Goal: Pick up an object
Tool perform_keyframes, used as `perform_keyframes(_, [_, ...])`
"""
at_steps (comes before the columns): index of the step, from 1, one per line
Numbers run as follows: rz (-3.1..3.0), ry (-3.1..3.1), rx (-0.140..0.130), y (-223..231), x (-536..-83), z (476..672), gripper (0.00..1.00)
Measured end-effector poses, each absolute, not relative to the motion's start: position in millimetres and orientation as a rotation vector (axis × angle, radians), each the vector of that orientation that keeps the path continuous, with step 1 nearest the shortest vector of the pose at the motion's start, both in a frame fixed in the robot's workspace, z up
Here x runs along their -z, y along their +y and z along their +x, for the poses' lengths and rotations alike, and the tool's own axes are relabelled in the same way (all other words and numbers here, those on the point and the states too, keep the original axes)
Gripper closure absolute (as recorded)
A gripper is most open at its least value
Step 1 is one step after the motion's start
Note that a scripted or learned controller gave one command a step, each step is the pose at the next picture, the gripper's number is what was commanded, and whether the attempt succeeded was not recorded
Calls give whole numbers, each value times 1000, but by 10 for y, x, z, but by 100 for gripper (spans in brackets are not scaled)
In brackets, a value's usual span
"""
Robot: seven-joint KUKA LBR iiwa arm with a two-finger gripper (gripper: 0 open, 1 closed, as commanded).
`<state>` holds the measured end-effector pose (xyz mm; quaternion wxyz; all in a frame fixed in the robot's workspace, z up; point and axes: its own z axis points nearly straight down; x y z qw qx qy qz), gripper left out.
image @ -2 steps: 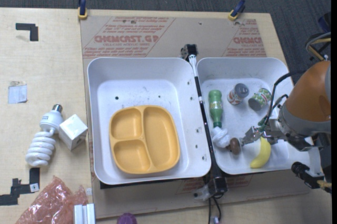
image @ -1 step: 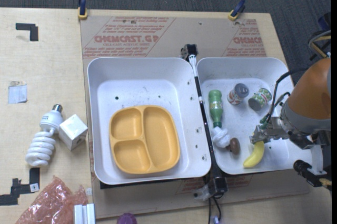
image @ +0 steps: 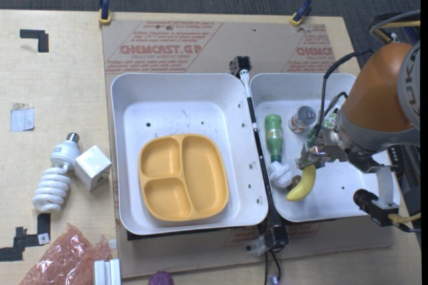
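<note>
Right bin (image: 348,207): one banana (image: 302,184), one green bottle (image: 273,136), one can (image: 303,120).

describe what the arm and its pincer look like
The arm is bulky and rounded, with a broad orange band over grey casing bearing dark lettering. Black cables loop beside it, with a yellow one near the top. The pincer is a small grey metal assembly with green bits.

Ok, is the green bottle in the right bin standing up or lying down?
Lying down. The green bottle rests lengthwise on the floor of the right bin, its white cap end toward the banana.
</note>
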<state>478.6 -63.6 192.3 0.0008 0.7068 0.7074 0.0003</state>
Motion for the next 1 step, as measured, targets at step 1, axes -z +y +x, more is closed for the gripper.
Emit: perform_keyframes(1, [2218,2222,-1,-616,-1924,4787,100])
